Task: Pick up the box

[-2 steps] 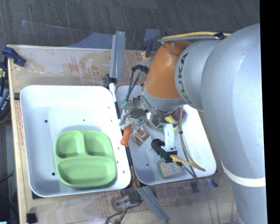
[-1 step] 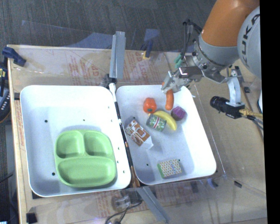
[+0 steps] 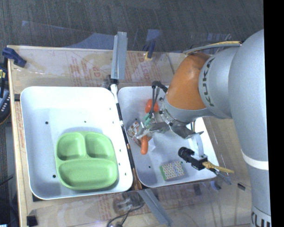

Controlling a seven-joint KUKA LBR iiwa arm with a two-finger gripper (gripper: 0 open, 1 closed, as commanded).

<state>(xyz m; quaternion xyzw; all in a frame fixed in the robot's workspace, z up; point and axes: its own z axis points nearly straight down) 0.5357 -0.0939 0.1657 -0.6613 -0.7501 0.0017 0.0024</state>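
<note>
Camera view: we see the hand (image 3: 143,128) low in the right bin (image 3: 200,176), but cannot tell how it is set; the arm (image 3: 197,92) hides much. The box (image 3: 172,170) lies nearer us, apart from the hand.

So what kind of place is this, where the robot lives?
Probably a robot testing lab, not a home. A big grey and orange robot arm reaches over two shallow white plastic bins on a taped-up wooden bench, sorting through small odd items and a green divided plastic tray.
</note>
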